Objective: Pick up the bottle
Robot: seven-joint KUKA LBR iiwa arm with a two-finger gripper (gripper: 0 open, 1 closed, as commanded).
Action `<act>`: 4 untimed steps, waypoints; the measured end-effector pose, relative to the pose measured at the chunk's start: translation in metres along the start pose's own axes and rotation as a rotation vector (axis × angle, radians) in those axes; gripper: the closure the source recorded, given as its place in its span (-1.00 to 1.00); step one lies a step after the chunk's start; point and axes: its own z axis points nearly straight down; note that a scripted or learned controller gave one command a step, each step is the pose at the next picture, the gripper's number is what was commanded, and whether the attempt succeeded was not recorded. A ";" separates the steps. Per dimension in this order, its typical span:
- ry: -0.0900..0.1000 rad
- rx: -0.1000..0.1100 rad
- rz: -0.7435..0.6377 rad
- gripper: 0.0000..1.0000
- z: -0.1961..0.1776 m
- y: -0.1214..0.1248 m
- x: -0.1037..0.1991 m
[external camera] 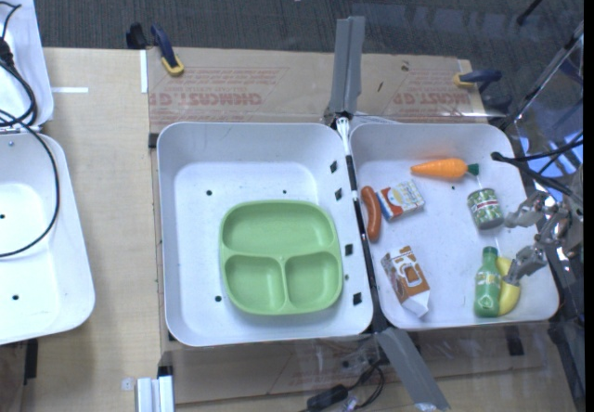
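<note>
Nearest me, in the right-hand shallow white bin's (445, 136) near right corner, the green plastic bottle (487, 282) stands touching a yellow banana (508, 294). My metal two-finger pincer (531, 263) hovers at that bin's right edge, just beside the bottle's top, fingers apart with nothing between them. Toward the left wall lie a small carton (406, 278), a red sausage (372, 212) and an orange-and-white box (402, 199). Farther back sit a green can (484, 208) and an orange carrot (442, 169). The left bin (186, 215) bears a green compartment plate (280, 255).

Bench (102, 85) with two bins
Left bin (176, 215) and right bin (445, 215) sit touching, toward its right edge.
</note>
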 end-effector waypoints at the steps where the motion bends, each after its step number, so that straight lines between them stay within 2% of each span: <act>1: -0.001 0.002 0.437 -1.00 -0.049 0.000 0.000; 2: 0.005 0.002 0.575 -1.00 0.071 0.017 0.004; 3: 0.005 0.003 0.698 -1.00 0.095 0.051 0.021; 4: 0.003 0.002 0.691 -1.00 0.091 0.048 0.011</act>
